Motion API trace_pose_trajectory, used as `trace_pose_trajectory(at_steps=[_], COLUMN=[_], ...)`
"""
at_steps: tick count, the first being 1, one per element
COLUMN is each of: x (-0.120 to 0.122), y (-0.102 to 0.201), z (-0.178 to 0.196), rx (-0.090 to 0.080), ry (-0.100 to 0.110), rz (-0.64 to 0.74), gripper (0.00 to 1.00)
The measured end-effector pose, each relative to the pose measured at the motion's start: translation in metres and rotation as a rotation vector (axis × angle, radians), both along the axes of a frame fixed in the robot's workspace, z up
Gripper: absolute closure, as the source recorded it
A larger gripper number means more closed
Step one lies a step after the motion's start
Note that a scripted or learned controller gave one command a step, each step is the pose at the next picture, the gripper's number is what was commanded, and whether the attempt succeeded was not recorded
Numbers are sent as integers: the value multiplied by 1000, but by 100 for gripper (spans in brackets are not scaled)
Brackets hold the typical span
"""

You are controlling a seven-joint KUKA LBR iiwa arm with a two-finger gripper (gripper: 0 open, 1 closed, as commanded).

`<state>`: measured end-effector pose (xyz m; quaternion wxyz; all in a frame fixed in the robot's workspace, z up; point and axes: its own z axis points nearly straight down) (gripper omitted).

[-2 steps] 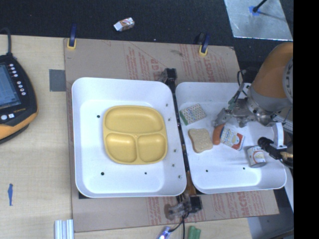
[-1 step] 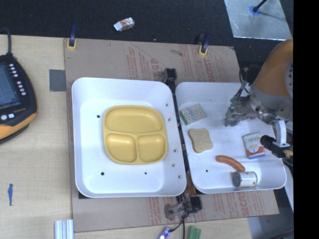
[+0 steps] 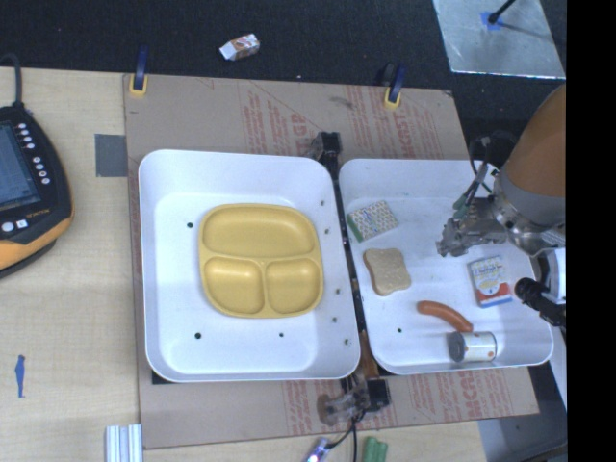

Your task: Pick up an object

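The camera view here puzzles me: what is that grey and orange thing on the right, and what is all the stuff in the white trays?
You are looking down at a slant from one fixed camera above a bench. The grey and orange shape is a robot arm reaching in from the right; its gripper, the part that grasps, hangs over the right bin. Nothing can be seen between its fingers.

In that right bin lie a green-patterned packet, a tan sponge-like piece, a toy sausage, a small can on its side and a small red and white box.

The left bin holds a yellow divided plate. At the far left sits the robot's handheld control pad.
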<state>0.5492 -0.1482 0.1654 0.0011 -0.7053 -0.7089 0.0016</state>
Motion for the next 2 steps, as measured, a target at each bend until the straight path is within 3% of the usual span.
trace_pose_trajectory(at_steps=[1,2], x=[14,14], y=[77,76], z=[27,26], rx=[-1,-1], ry=[-1,-1], rz=[2,1], gripper=[100,0])
